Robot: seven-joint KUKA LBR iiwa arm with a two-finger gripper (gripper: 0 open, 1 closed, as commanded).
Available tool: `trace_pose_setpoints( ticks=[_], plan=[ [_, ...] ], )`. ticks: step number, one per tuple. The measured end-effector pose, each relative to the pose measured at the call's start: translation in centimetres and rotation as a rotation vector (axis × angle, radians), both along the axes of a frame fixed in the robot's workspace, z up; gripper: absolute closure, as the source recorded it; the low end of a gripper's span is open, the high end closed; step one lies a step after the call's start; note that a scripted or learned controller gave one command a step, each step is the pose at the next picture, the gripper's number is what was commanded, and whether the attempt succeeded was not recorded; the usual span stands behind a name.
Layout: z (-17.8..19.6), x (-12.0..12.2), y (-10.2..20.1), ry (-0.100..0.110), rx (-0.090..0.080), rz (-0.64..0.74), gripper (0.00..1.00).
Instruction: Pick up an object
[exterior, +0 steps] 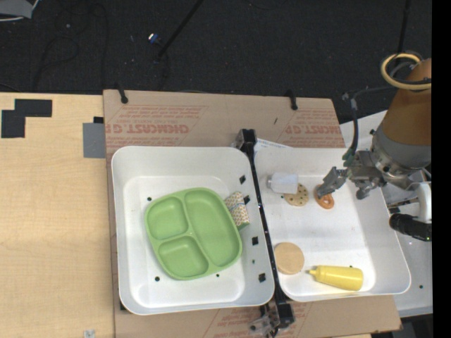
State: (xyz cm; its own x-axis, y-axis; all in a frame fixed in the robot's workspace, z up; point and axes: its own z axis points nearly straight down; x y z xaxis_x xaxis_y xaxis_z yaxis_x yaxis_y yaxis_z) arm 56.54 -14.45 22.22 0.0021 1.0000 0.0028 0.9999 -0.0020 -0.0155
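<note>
A small orange ring (325, 202) is seen in the right bin (394, 277), near its back, just beside a speckled cookie (297, 195) and a pale cup (285, 183). The pincer (337, 183) is poised just above and behind the ring, with its fingers spread and nothing between them. The approach step appears to be in hand; a short descent and a closing would be called for next. Being round, the ring has no clear long axis. A yellow bottle (338, 277) lies lengthwise along the front wall.
</note>
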Motion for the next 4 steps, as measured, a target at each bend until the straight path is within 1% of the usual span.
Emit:
trace_pose_setpoints(
  ticks=[1,2,3,4],
  plan=[
    [0.7,0.3,0.0,-0.012,-0.002,0.002,0.0],
    [-4.1,0.8,-0.6,-0.009,-0.002,0.002,0.0],
    [-10.2,1.4,-0.7,-0.007,-0.001,0.001,0.0],
    [-13.6,1.4,-0.6,-0.011,-0.002,0.001,0.0]
  ],
)
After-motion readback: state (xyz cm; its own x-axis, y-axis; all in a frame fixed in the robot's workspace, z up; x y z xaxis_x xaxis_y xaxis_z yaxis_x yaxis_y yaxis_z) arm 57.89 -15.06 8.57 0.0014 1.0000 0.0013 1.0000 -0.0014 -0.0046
